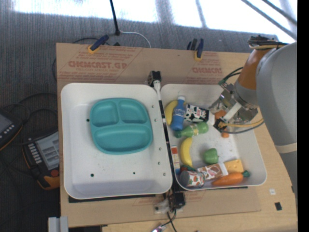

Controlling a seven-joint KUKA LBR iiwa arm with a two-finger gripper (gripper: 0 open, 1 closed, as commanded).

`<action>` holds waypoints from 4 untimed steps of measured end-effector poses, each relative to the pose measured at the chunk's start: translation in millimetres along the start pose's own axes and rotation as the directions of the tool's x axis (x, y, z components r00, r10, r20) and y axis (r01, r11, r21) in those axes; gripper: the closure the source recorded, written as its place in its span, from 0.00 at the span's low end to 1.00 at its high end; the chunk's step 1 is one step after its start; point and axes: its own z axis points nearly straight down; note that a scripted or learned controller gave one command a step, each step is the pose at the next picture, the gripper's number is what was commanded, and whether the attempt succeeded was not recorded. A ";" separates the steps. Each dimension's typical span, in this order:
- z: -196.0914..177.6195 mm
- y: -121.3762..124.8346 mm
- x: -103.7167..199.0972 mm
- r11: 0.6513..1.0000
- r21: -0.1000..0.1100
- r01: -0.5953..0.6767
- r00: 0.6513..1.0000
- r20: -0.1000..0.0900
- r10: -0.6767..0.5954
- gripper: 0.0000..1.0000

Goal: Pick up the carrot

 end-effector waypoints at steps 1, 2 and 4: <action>0.1 7.3 -8.8 0.998 0.005 -0.061 0.998 -0.014 0.061 0.00; -0.5 -4.0 -33.3 0.965 0.006 -0.262 0.965 -0.020 0.262 0.00; -9.3 -4.0 -36.0 0.965 0.005 -0.261 0.965 -0.012 0.261 0.00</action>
